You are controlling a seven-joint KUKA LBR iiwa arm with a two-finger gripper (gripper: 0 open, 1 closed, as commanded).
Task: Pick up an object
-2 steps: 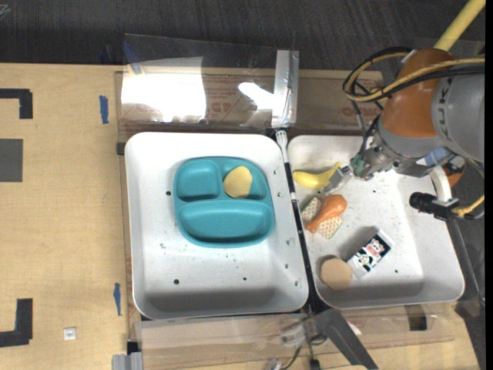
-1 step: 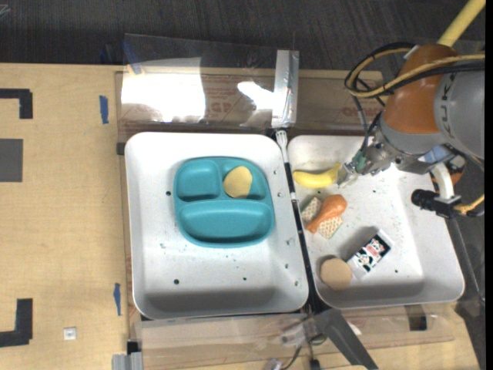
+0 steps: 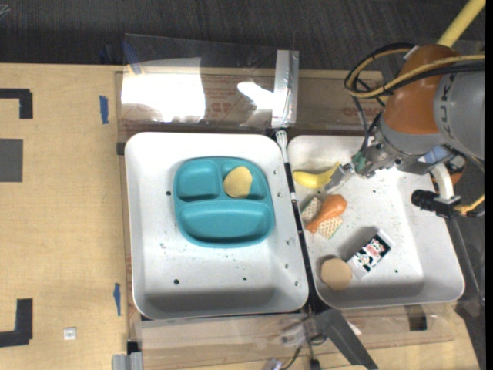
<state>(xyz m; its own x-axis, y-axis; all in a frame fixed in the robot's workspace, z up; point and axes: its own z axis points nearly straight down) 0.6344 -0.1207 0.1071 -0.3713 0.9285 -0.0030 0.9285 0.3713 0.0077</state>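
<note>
The yellow banana-shaped toy (image 3: pixel 310 179) lies near the back left corner of the right bin (image 3: pixel 431 287), its tip pointing right toward the gripper (image 3: pixel 344 169), which reaches in low over the bin and looks to be at or just beside that tip. Whether the tool is apart, together or clamped on anything I cannot tell; it is small and partly lost against the clutter, and nothing is plainly seen held. If the banana is the target, a good grasp likely means closing across its narrow width rather than along its curve, and coming straight down so the toy is not shoved against the wall between the bins. The orange piece (image 3: pixel 331 206) sits just in front of the banana, near enough that a sideways nudge could drag it along. Farther forward lie a small black-and-white packet (image 3: pixel 370 253), tilted, and a round tan piece (image 3: pixel 336 273) by the front left corner, both well apart from the gripper. The left bin (image 3: pixel 146 230) holds a teal divided tray (image 3: pixel 223 222) with a yellow-tan lump (image 3: pixel 237 181) in its upper right compartment. The bins rest on a pale wooden bench (image 3: pixel 62 230), with a clear plastic sheet (image 3: pixel 200 91) behind them.
</note>
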